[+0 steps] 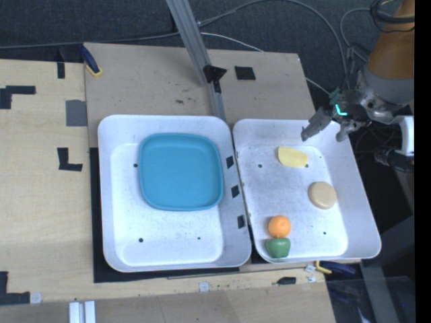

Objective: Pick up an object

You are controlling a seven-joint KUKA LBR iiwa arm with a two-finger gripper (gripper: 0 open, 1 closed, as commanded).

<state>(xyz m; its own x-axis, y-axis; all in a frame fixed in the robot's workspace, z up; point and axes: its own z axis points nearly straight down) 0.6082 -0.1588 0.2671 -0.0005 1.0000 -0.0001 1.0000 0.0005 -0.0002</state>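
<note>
**Four small objects in the right bin, end effector spread above its far edge**

Green and round, the green object (277,247) lies nearest the camera at the front rim of the right bin (357,200), well below the end effector (328,128) and a little to its left. Farthest to the end effector's left, the left bin (114,180) holds a blue square plate (180,171) lying flat. Touching the green object on its far side sits an orange ball (279,226). Just below the end effector and slightly left lies a yellow piece (292,157), the closest thing to the fingers but apart from them. A tan round object (322,195) rests below the end effector. Its two fingers are spread with nothing between them, hanging over the right bin's far rim on the surface (40,200).
</note>
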